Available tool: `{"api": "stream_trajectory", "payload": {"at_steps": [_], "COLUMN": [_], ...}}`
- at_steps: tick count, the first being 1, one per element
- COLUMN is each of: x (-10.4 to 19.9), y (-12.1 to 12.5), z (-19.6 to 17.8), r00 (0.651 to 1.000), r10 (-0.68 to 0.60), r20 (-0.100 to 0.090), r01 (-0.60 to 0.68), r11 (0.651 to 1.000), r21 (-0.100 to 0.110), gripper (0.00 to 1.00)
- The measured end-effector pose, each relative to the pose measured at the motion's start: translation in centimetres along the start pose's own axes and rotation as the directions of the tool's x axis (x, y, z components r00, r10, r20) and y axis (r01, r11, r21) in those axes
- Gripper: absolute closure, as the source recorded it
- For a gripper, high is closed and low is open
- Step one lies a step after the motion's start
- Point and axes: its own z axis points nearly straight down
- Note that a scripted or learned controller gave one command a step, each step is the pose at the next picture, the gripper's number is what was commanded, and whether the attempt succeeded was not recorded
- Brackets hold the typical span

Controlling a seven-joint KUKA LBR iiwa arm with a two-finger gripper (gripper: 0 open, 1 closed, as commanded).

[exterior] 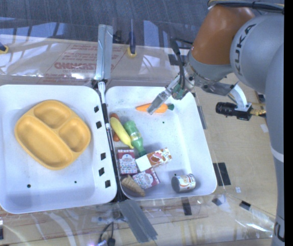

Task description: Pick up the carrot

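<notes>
**Op:** Gripper (158, 104) was down in the right bin (200, 137), at its far edge, fingers straddling the carrot (145, 107). One finger showed on the near side of it. Couldn't tell if they'd clamped or were just parted around it.

**Eng:** Carrot off the floor?

**Op:** Didn't look like it. It lay flat, orange tip poking out left of the fingers, green stub (170, 106) on the right. I read it as the grasp step, before any lift.

**Eng:** Clutter nearby?

**Op:** Carrot sat apart from the rest. Banana (120, 130) and green bottle (134, 134) were nearer me by the divider, then small boxes (159, 158) and a can (184, 182) at the near end. Left bin (3, 152) had the yellow divided plate (53, 132).

**Eng:** Next move?

**Op:** My call: confirm the close on the carrot's middle, then lift straight up. It's thin and tapered, so it could pivot or slip out. The bin wall was close behind the wrist, so no sweeping back.
</notes>
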Motion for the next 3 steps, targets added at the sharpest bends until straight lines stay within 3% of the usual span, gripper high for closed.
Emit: {"api": "stream_trajectory", "payload": {"at_steps": [1,2,3], "x": [-4.4,-4.9,-2.9], "y": [-0.1,0.7,1.2], "z": [6.4,-0.9,13.7], "r00": [0.999,0.996,0.961], "r10": [-0.038,-0.085,-0.276], "r20": [0.001,0.004,0.003], "r01": [0.038,0.085,0.276], "r11": [0.999,0.996,0.961], "r21": [-0.001,-0.003,-0.001], "gripper": [0.00,0.00,0.00]}}
